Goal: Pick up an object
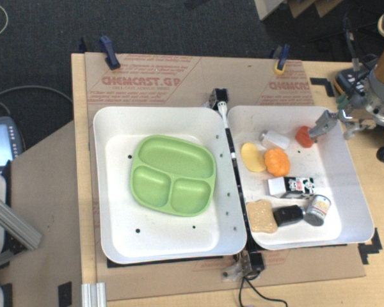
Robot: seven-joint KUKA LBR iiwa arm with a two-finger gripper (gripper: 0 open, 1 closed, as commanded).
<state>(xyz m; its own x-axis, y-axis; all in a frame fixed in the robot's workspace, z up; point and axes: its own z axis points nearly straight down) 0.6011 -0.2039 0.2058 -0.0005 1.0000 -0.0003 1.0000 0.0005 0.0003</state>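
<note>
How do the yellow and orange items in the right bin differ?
The yellow item is pale, smooth and elongated; the orange item is deeper in colour, rounder and lumpier. The yellow item lies nearer the divider between the bins; the orange item sits on its far side, toward the bin's middle. Both rest on the right bin's floor, touching or nearly so, clear of the gripper.
</note>
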